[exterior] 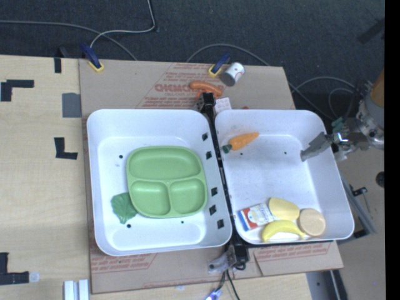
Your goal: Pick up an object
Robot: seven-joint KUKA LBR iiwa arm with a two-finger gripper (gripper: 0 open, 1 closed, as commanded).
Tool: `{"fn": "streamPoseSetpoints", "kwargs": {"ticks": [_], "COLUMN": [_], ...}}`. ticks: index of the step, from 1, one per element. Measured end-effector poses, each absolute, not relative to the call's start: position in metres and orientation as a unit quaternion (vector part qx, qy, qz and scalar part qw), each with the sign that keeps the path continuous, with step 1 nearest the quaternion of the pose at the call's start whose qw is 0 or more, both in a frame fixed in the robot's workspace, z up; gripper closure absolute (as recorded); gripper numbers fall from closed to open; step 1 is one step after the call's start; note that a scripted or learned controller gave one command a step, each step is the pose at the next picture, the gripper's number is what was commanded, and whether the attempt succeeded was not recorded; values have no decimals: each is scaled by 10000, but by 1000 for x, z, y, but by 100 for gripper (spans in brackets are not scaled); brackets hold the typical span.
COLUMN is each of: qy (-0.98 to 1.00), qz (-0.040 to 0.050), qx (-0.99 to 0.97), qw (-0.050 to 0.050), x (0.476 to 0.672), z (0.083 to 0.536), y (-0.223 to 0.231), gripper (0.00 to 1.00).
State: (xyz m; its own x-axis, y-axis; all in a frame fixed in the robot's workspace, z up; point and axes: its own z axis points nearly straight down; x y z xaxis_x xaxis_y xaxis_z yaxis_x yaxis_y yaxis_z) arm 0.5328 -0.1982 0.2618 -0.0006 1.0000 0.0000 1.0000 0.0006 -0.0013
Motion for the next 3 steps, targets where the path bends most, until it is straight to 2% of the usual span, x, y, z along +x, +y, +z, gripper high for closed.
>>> {"fn": "streamPoseSetpoints", "kwargs": {"ticks": [1, 2, 3], "qy": [-7078, -7075, -7081], "qz": [4, 9, -2], "qx": [-7064, -7067, -7061], "qw": [10, 18, -3], "x": [596, 630, 669], "z": [216, 128, 86], "y": [-145, -106, -103], "gripper": [0, 0, 0]}}
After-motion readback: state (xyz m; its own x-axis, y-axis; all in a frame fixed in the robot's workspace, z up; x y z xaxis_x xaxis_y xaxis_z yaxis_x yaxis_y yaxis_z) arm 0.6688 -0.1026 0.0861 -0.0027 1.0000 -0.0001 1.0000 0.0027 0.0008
